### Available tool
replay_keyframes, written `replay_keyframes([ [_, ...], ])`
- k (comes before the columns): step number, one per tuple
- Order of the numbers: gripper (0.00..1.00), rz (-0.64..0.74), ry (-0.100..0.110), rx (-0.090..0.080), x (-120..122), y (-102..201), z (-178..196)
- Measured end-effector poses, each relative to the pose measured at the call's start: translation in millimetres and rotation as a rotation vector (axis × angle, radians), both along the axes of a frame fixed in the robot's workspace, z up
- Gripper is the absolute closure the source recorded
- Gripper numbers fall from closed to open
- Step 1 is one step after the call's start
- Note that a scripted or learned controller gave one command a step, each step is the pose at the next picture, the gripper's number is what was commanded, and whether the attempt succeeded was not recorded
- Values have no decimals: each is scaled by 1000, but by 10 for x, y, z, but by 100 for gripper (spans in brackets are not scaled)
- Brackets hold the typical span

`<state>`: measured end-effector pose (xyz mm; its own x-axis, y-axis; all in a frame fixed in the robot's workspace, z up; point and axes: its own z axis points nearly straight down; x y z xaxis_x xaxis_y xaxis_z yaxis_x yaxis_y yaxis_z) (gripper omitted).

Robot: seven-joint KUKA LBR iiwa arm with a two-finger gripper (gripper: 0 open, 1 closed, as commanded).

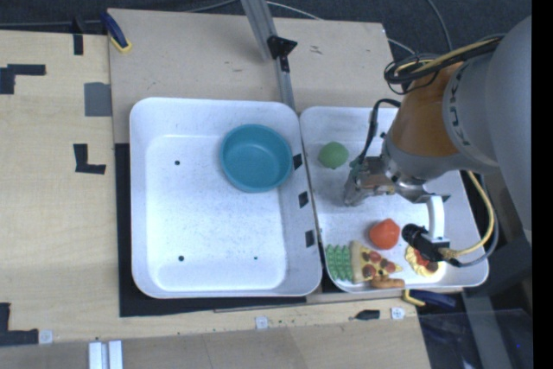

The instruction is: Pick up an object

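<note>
We record a round blue plastic bowl [256,156] in the left white bin [164,212]. In the right white bin [462,276] lie a small green ball [333,155], a red tomato-like ball [385,232] and a toy pizza slice [363,264]. The grey two-finger gripper [356,194] hangs just beside the green ball; whether released or clenched, we cannot tell.

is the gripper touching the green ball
Apart. The camera view shows bare white bin floor between the gripper and the green ball, which sits up and to its left.

Even, soft overhead light — faint shadows, slightly grainy focus.
</note>
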<state>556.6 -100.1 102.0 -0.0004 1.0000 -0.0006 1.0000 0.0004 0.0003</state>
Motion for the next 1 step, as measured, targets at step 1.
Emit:
replay_keyframes([
  [1, 100, 0, -3, 0, 50, 9, 426],
])
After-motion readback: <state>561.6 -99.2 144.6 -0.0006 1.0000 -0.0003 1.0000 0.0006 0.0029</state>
